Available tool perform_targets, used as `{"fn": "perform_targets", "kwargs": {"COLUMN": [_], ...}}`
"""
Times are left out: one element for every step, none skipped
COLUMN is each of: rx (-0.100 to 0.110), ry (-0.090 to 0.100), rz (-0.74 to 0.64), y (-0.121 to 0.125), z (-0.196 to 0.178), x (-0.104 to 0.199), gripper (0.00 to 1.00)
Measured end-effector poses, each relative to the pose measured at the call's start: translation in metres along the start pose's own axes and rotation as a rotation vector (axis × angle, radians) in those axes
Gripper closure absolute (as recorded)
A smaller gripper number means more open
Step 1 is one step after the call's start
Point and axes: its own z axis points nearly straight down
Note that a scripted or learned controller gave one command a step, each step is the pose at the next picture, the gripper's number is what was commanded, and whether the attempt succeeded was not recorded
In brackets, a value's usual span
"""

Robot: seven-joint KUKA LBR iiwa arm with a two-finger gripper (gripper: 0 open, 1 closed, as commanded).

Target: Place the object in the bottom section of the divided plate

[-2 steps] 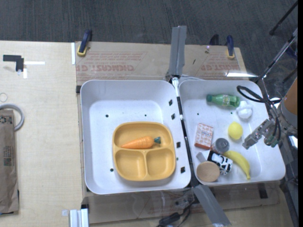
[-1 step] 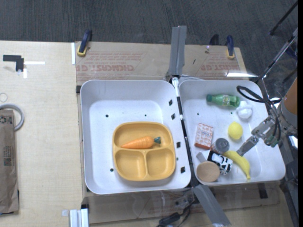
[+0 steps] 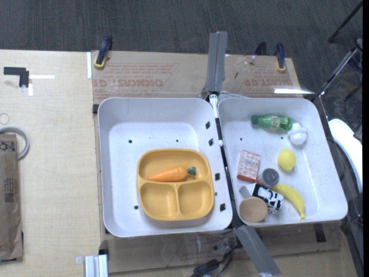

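1. On the counter (image 3: 52,154) sit two shallow white bins side by side, the left bin (image 3: 115,126) and the right bin (image 3: 323,154).
2. Within the left bin lies a yellow divided plate (image 3: 175,203) with one long far section and two smaller near sections.
3. An orange carrot (image 3: 170,174) with a green top lies lengthwise in the far section of the plate; both near sections hold nothing.
4. Inside the right bin, at the far side, a green bottle (image 3: 271,122) lies on its side, with a white rounded object (image 3: 298,136) just beside it.
5. Nearer, a lemon (image 3: 286,160) sits apart from a small red-and-white packet (image 3: 249,165); the print on the packet is too small to read.
6. Along the near side are a grey round lid (image 3: 269,176), a black-and-white item (image 3: 270,198), a tan bowl (image 3: 253,210) and a banana (image 3: 292,197), crowded close together.
7. Beyond the bins a brown cardboard sheet (image 3: 138,74) carries red lettering, upside down from this view, that seems to read CHEMCO.
8. Whether the end effector is open or closed cannot be told.
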Motion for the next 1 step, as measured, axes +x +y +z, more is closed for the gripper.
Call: {"fn": "perform_targets", "kwargs": {"rx": [0.000], "ry": [-0.002], "rz": [-0.102], "y": [-0.0244], "z": [0.0835], "x": [0.0105], "gripper": [0.00]}}
